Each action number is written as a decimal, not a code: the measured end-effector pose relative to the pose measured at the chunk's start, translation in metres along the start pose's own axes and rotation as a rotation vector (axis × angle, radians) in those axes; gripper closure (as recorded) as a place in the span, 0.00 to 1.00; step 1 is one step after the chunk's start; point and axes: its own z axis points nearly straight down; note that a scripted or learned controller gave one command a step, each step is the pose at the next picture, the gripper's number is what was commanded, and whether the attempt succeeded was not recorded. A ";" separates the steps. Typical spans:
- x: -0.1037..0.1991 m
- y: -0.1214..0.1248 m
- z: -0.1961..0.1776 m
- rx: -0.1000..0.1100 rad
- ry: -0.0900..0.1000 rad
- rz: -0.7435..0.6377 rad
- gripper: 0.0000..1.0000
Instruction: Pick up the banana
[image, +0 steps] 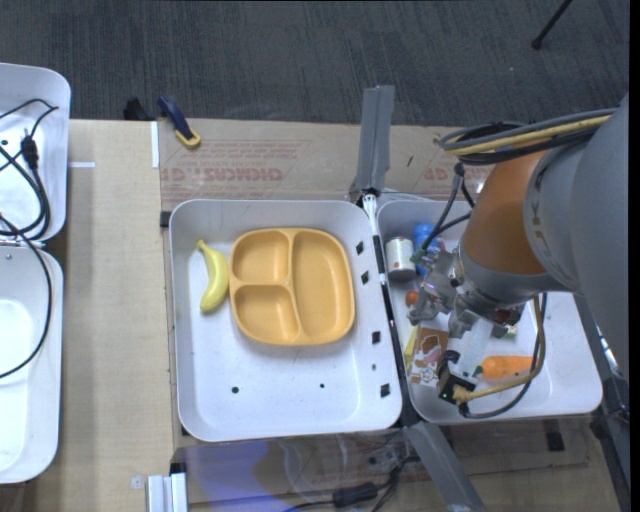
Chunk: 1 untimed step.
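The banana lies in the left bin, touching the left edge of a yellow divided plate. Over the right bin, among small clutter, hangs the arm; its hand is hard to make out, so its grip cannot be told.

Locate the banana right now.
The banana lies in the left bin, near its left wall, just left of the yellow divided plate; the arm is over the right bin.
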 end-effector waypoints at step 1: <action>0.004 -0.005 0.003 0.014 0.003 -0.007 0.00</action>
